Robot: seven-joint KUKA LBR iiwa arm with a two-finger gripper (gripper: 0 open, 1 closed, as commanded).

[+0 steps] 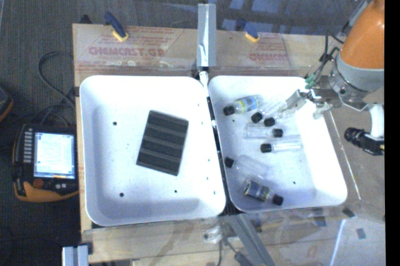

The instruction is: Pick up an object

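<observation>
The orange-banded arm (365, 40), nearest the camera, reaches in over the right bin's (325, 158) far right rim, its gripper (315, 96) above that rim; whether it is open or closed cannot be told. The right bin holds about six small clear black-capped vials (275, 146) scattered across its floor, and the left bin (100, 152) holds one dark ribbed rectangular block (163, 142). Both bins sit on a wooden bench (137, 49) with two clamps, above grey carpet, with a teach pendant (47, 162) lying left.
</observation>
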